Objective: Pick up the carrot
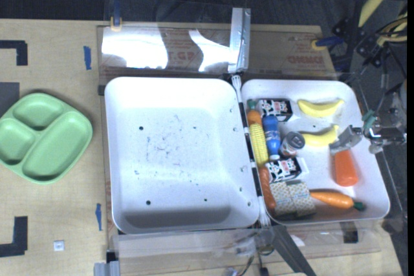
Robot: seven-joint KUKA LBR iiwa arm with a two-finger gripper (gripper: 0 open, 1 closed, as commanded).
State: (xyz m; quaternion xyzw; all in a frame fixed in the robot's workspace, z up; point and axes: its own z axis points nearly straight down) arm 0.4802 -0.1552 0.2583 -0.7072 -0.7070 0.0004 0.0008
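Lying flat in the right bin [377,185], close along its front wall: the carrot [331,200], pointing its thick orange end toward the middle of the bin and its small green stub toward the right corner. Touching or nearly touching a speckled sponge-like block [292,197] at the thick end, and sitting just in front of a stubby orange piece [345,168]. Judging it as a toy: probably light, stiff and smooth, so likely slipping or rolling if pinched near the tapered end. Better closing across the thick middle of the body, square to its length, keeping off the green stub and clear of the block and the front wall. Crowding the rest of the bin: two bananas [320,106], a small metal can [295,141], a blue bottle [270,136], a corn cob [259,142] and two black-and-white cartons [275,108]. Hanging over the right side of this bin, beyond the stubby orange piece and apart from the carrot: the claw [349,138], holding nothing visible; impossible telling whether open or closed from this slant. Sitting alongside to the left: the left bin [174,139], and farther out on the desk [65,42], a green divided tray [44,138]. Judging the pick as not yet begun.
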